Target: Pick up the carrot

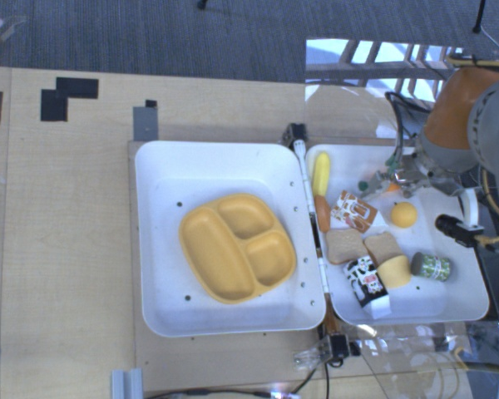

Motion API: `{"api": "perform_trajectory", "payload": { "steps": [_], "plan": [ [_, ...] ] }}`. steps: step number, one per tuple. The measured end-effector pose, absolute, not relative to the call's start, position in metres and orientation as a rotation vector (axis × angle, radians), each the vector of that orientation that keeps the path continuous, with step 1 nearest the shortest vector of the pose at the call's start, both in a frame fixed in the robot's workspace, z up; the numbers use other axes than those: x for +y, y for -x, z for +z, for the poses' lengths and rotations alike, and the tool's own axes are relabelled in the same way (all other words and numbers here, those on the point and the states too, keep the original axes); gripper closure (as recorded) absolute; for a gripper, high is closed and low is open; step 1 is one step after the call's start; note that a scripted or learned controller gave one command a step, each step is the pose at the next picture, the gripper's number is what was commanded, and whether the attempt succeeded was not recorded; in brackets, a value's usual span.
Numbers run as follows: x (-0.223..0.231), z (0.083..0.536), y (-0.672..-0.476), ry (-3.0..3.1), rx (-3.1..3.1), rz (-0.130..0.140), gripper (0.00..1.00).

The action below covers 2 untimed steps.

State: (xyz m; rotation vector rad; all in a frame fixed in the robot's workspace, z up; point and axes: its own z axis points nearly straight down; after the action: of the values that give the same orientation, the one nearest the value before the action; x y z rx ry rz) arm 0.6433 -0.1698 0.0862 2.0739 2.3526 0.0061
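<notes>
Milk carton [368,283] nearest; carrot [322,214] at right bin's [474,306] left wall, long axis near-far, well left of gripper [391,175]. Finger state: cannot tell.

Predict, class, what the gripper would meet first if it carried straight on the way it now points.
The gripper points down-left into the right bin. Probably the orange carrot piece right at its tip, then the snack packet; depth is hard to judge.

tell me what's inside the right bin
The right bin holds a banana, a sausage-like piece, snack packet, bread slices, yellow ball and green can. The gripper covers an orange item.
</notes>
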Motion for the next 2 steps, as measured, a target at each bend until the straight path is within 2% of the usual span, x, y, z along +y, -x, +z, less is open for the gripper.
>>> {"api": "perform_trajectory", "payload": {
  "steps": [1,2],
  "plan": [
    [-0.207,0.088,-0.589,-1.68,2.645,0.001,0.0],
    [-0.204,0.12,-0.639,-1.174,2.897,0.003,0.0]
  ]
}}
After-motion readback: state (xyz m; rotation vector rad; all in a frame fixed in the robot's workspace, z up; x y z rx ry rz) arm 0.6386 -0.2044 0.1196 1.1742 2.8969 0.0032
